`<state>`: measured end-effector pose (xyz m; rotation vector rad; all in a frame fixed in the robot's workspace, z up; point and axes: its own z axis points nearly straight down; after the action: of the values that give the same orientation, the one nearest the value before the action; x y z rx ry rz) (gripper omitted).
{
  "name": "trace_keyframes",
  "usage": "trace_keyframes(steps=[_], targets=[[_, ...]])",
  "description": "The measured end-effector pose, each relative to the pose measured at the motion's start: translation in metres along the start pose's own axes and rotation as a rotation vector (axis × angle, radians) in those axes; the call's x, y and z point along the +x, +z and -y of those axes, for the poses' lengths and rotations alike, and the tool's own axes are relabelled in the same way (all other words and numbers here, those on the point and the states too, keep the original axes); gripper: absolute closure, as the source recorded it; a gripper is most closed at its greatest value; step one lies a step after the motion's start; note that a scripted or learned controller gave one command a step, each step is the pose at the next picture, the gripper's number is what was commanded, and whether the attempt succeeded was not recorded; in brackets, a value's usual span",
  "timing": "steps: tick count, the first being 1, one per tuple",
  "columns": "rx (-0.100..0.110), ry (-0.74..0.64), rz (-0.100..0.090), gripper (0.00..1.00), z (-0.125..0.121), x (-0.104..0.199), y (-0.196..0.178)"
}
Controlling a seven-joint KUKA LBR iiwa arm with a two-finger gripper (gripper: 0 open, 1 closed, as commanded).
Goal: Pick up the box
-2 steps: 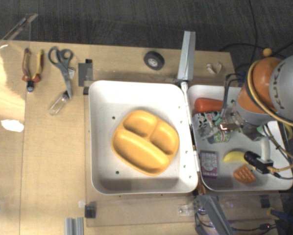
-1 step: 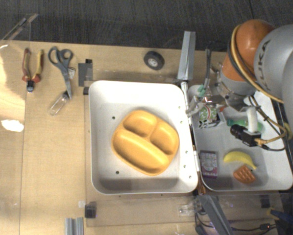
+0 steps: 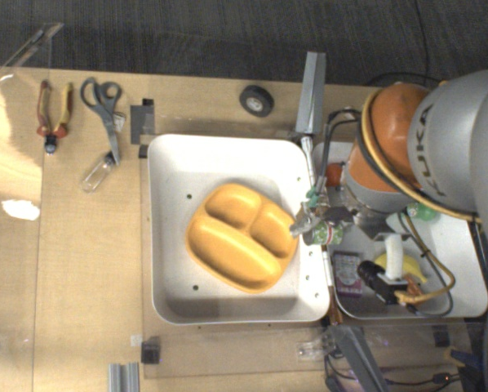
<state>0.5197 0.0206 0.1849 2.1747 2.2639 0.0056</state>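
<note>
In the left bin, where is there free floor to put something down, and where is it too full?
Left bin: bare floor along its far wall, its left wall and the near-left corner, around the yellow object. Crowded at its right wall, where the gripper sits. The right bin is cluttered.

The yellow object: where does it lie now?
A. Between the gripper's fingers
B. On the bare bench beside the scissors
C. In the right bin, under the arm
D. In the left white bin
D: the yellow object rests on the floor of the left white bin, with the gripper at that bin's right wall.
</note>
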Motion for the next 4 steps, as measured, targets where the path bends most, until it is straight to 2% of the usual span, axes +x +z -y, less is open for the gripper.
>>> trace_keyframes(steps=[1,2,3,4], targets=[[-0.002,-0.052,0.000,1.00,-0.037,0.043,-0.103],[0.003,0.293,0.000,1.00,0.019,0.068,-0.053],[0.004,0.511,0.001,1.00,-0.025,0.078,0.001],[0.000,0.556,0.000,1.00,-0.005,0.048,-0.066]])
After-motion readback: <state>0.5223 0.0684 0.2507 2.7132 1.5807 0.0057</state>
